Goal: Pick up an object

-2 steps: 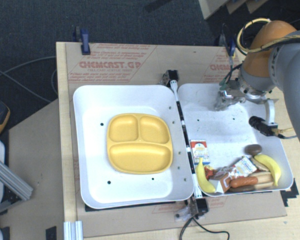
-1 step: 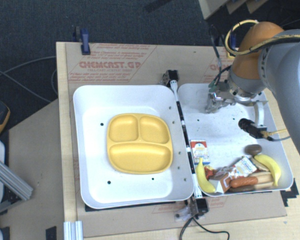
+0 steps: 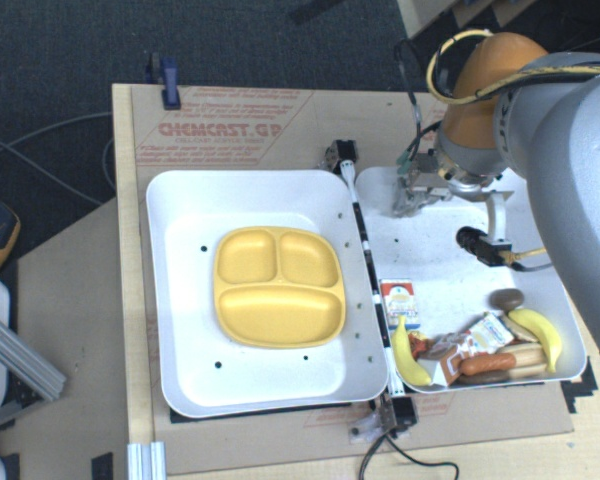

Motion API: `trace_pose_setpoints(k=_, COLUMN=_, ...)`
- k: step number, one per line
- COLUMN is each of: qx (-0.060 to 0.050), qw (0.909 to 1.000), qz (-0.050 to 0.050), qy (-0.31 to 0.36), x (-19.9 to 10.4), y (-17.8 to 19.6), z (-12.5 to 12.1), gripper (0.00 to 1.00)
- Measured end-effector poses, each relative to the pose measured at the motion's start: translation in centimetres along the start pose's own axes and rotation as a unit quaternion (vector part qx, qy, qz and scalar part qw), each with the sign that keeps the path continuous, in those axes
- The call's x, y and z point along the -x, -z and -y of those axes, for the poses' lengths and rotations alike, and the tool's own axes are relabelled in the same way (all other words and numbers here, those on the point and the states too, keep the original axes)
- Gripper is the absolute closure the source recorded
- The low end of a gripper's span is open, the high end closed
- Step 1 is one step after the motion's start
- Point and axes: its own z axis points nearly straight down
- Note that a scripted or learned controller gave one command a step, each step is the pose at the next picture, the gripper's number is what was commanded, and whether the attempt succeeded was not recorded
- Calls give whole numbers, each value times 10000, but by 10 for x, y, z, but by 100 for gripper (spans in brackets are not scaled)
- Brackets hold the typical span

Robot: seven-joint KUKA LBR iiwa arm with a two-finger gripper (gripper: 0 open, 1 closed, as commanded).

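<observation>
Within the left bin (image 3: pixel 170 268), a yellow divided plate (image 3: pixel 278 286) is seen lying flat near the middle, with bare white floor all around it. Beyond the bins, at the far left corner of the counter (image 3: pixel 130 158), a blue clamp (image 3: pixel 168 80) is fixed. A sheet printed in red letters (image 3: pixel 220 128) is spread under the far side.

At the near end of the right bin (image 3: pixel 380 183), the loose things are gathered. A small red and white carton (image 3: pixel 397 298) stands just beside the left wall. A banana (image 3: pixel 410 356) is laid close below it, and a second banana (image 3: pixel 542 334) is curved against the right wall. Between the two, a sausage (image 3: pixel 486 364) and a crumpled packet (image 3: pixel 482 332) are pressed together. A small brown piece (image 3: pixel 506 299) is set just beyond them.

The far half of the right bin is left bare, so nothing lies under the gripper (image 3: pixel 417 196). It is held low over the far left corner of that bin, well apart from the pile. Whether it is open or closed cannot be told, and nothing is seen gripped. The grey arm (image 3: pixel 570 128) is brought in from the right, with its orange band (image 3: pixel 480 78) raised above the wrist.
</observation>
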Motion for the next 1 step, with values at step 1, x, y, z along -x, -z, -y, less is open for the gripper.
trace_pose_setpoints(k=1, qx=-48, qw=10000, qz=-5, qy=-25, x=4, y=0, z=51, gripper=100)
